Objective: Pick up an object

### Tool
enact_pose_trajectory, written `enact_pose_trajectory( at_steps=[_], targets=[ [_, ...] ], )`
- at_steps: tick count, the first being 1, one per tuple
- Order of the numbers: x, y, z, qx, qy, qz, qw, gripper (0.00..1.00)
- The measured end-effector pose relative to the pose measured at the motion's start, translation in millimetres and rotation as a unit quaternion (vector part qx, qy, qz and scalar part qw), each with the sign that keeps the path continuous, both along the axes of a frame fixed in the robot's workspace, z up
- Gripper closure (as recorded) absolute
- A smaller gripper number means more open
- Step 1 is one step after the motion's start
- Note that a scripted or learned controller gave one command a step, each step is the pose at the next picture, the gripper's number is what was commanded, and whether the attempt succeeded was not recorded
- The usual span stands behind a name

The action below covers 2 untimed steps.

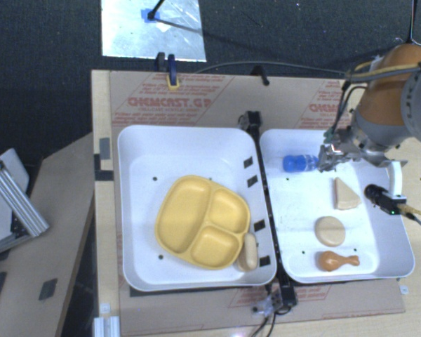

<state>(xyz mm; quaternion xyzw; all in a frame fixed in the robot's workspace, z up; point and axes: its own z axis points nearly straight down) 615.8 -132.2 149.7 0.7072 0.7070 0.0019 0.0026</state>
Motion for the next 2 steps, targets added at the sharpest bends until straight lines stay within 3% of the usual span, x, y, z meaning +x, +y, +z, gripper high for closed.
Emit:
enact_pose_trajectory(
  at_steps=[1,2],
  targets=[
    [5,6,47,0.0000,0.000,0.003,1.0000,1.00],
    [7,6,70,0.0003,0.001,0.002,1.0000,1.00]
  ],
)
